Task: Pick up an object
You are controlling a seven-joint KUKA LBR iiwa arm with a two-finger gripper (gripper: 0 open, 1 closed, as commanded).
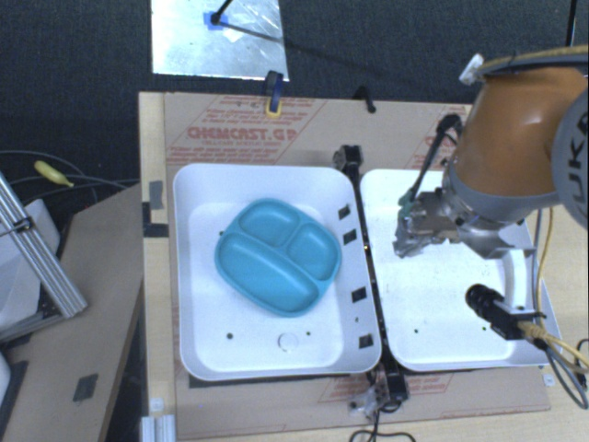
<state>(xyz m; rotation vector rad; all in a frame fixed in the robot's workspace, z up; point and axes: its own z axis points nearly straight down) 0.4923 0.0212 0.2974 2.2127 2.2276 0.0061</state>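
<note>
Here the arm point(525, 127) is hanging over the right bin point(433, 339), while the blue tray point(276, 254) is lying in the left bin point(198, 274), well apart to the gripper's point(414, 238) left, its long axis running far-left to near-right. Whether the fingers are parted, I cannot tell.

Dark carpet point(74, 63) is surrounding my bench; a shiny metal sheet point(218, 26) is lying beyond its far edge, glinting.
</note>
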